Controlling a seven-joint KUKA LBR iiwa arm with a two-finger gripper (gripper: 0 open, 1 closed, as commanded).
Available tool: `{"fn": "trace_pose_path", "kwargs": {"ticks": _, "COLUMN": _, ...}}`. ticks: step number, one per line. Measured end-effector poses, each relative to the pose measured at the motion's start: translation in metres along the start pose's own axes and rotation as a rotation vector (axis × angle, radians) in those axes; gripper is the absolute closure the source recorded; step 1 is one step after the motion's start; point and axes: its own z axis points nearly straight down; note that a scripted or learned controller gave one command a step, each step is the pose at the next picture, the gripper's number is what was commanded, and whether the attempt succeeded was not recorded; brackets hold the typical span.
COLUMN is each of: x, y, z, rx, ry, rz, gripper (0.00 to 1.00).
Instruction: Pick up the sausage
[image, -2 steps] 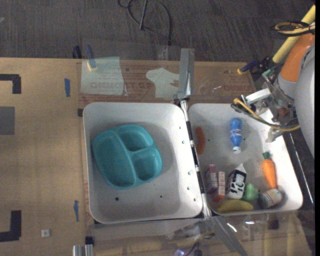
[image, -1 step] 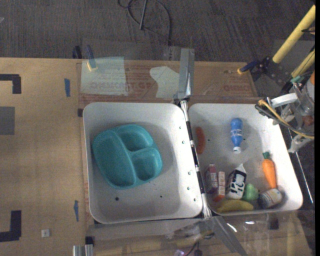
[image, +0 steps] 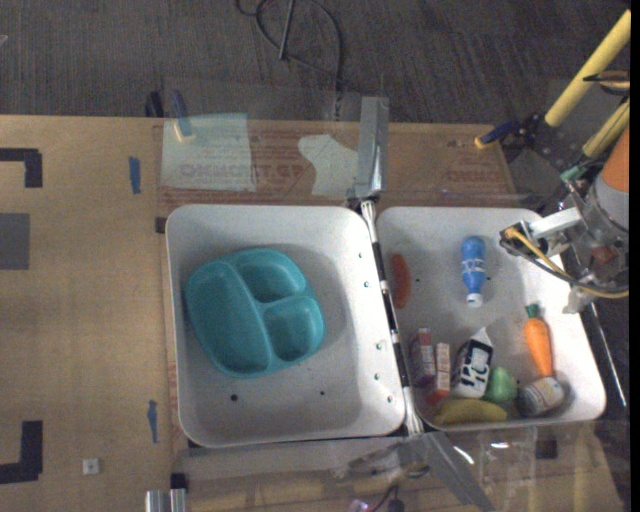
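sausage (image: 399, 279) by bin wall, bottle (image: 473, 268) near

A robotics lab: a plywood surface (image: 80, 300) marked with black tape squares (image: 22, 167), two white bins (image: 200, 225) bolted side by side, cables (image: 300, 30) trailing over carpet beyond the bins.

Two white bins on surface, arm w/ hand (image: 585, 262) at right edge.
Left bin (image: 200, 400): teal divided plate (image: 253, 310), tilted. Right bin (image: 585, 380): sausage (image: 399, 279) along its left wall; blue bottle (image: 473, 268) mid-top; carrot (image: 539, 342) nr right wall; banana (image: 470, 410), green fruit (image: 500, 384), small can (image: 541, 396), cartons along bottom edge. Hand over bin's top-right corner, apart from sausage.
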Motion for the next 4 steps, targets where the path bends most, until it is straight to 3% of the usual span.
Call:
{"fn": "trace_pose_path", "kwargs": {"ticks": 1, "x": -0.089, "y": -0.072, "z": 0.026, "rx": -0.001, "ry": 0.001, "rz": 0.043, "gripper": 0.00}}
{"fn": "trace_pose_path", "kwargs": {"ticks": 2, "x": 0.067, "y": -0.089, "z": 0.090, "rx": -0.003, "ry": 0.002, "rz": -0.058, "gripper": 0.00}}
{"fn": "trace_pose_path", "kwargs": {"ticks": 3, "x": 0.036, "y": 0.009, "z": 0.054, "rx": -0.003, "ry": 0.003, "rz": -0.009, "gripper": 0.00}}
{"fn": "trace_pose_path", "kwargs": {"ticks": 4, "x": 0.070, "y": -0.053, "z": 0.082, "rx": 0.000, "ry": 0.000, "rz": 0.116, "gripper": 0.00}}
